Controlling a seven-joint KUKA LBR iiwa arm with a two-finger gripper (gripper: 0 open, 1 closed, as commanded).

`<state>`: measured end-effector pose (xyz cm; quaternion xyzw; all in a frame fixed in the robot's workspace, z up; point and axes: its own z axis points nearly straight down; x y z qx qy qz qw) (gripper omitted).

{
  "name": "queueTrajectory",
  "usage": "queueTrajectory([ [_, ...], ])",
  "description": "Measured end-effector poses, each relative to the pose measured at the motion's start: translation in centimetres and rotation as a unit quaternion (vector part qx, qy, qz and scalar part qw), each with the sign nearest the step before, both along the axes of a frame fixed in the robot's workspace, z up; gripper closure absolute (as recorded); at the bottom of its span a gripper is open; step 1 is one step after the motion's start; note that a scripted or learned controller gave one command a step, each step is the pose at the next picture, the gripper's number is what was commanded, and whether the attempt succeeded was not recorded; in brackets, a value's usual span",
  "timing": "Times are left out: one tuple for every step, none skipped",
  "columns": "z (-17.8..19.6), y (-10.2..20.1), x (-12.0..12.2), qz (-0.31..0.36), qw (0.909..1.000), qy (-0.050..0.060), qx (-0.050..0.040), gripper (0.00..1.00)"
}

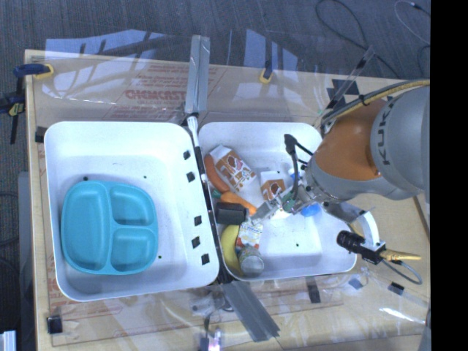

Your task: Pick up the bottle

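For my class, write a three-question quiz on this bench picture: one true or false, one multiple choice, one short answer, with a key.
1. True or false: the blue divided plate lies in the same bin as the bottle.
2. The gripper is above which bin? A) the left bin B) the right bin C) neither, it is over the bench
3. Short answer: near which edge of its bin does the bottle lie?

Key
1. False: the plate is in the left bin, the bottle in the right.
2. B
3. The front edge, near the divider-side corner, beside a yellow item.
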<state>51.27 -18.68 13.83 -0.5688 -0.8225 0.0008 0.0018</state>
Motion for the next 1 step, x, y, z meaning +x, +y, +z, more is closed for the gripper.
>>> queueTrajectory([
  [4.66,-2.26,3.43,0.003,1.0000,-0.002,-0.0006,0.00],
])
